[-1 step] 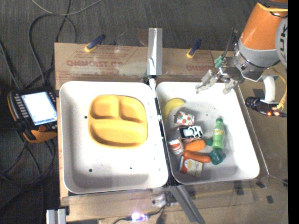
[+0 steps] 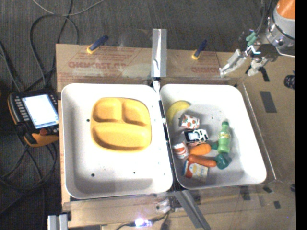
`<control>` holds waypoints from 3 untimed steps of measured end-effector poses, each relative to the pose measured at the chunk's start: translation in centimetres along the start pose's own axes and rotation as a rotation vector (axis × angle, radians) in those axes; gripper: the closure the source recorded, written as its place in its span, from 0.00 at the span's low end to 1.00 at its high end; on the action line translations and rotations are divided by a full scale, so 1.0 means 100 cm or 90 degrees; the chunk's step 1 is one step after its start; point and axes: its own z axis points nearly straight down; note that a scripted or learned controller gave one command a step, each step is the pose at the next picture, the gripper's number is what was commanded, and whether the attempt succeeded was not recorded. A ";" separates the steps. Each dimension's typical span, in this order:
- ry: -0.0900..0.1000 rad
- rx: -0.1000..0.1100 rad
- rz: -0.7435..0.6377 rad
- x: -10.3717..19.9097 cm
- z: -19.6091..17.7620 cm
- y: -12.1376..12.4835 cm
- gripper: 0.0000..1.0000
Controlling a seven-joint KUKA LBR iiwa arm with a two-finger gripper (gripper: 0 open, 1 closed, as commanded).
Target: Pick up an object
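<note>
My gripper [image 2: 241,65] hangs above the bench beyond the far right corner of the right bin [image 2: 249,128], its two fingers spread open with nothing between them. Down in that bin lie several small things, well apart from the gripper: a yellow round piece [image 2: 176,109], a white and red carton [image 2: 189,121], a black and white toy car [image 2: 195,136], a green bottle [image 2: 224,138], an orange carrot [image 2: 200,149], a small can [image 2: 180,150], a teal piece [image 2: 223,162] and a flat orange packet [image 2: 196,169].
The left bin [image 2: 76,171] holds a yellow divided tray [image 2: 122,123]. A cardboard sheet [image 2: 115,63] with two clips lies behind both bins. A pendant with a lit screen [image 2: 36,111] and cables sit off the bench at left.
</note>
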 end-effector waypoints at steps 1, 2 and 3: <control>0.001 0.002 -0.022 0.014 0.127 -0.055 0.00; 0.000 0.002 -0.016 -0.061 0.207 -0.079 0.00; 0.004 -0.002 -0.059 -0.073 0.286 -0.094 0.00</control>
